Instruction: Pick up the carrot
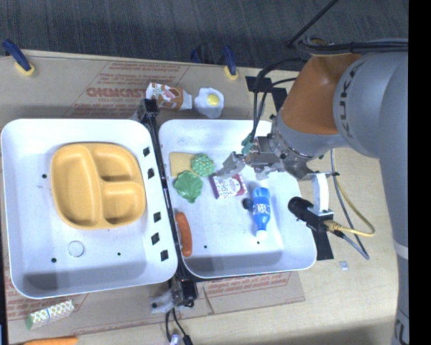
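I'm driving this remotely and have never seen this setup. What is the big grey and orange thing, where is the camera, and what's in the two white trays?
You have one fixed camera above the bench, looking down at a slant. The grey and orange shape on the right is the robot arm; its end effector hangs over the right bin, near a small red-and-white packet. I see nothing between its fingers.

The left bin holds a yellow divided tray. The right bin holds a green leafy toy, a green round piece, a blue bottle and the carrot, which lies by that bin's left wall, well away from the end effector.
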